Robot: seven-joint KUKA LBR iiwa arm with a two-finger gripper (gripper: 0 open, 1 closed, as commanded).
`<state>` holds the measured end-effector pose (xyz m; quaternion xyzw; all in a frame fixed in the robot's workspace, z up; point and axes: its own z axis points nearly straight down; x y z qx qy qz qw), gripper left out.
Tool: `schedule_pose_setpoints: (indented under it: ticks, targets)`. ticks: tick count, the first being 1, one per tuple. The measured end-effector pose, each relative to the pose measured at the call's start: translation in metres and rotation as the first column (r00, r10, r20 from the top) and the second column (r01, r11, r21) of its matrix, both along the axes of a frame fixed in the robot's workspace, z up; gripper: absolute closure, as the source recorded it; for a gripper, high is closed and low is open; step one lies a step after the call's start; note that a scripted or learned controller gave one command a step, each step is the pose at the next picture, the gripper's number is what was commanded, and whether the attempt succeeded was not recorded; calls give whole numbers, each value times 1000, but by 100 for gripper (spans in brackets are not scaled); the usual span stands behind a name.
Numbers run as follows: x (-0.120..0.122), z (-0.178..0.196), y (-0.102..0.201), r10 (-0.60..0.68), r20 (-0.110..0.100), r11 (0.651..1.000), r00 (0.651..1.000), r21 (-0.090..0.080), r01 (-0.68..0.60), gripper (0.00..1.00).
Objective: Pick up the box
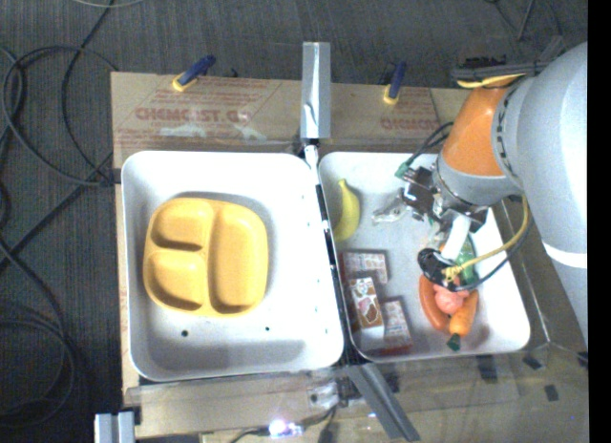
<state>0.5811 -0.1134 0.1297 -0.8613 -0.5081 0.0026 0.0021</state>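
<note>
Dark grey carpet w/ loose cables surrounds the surface [239, 112], which is covered w/ brown cardboard held by two blue-and-yellow clamps at the far edge. On it we see two shallow white bins side by side.

The left bin [286, 336] holds one yellow divided plate [206, 255], lying flat, a bit left of centre.

The right bin [511, 322] is the busy one. A banana [348, 210] lies along its left wall, far end. The box [366, 263] – small, brown, printed – lies flat just below the banana, near that same wall. Two similar packs sit beside it: one [364, 304] touching its near edge, another [394, 321] just right of that, approx. at the bin's near wall. At the near right lie an orange carrot [462, 315] and a reddish curved piece [431, 300], close together; something green [466, 269] sits just above them – we can't make out what.

The grey arm [558, 164], w/ its orange band [477, 131], reaches in from the right. Its gripper [396, 204] sits over the far middle of the right bin, right of the banana and up-right of the box, clearly apart from it. Whether it's open or closed we cannot tell at this res.
</note>
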Motion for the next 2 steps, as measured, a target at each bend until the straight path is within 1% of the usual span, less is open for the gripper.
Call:
schedule_pose_setpoints:
  ticks: [1,2]
  targets:
    - [0,53,25,-117,2,993,993,-2,117,0]
    - [87,107,-1,-201,4,980,980,-6,201,0]
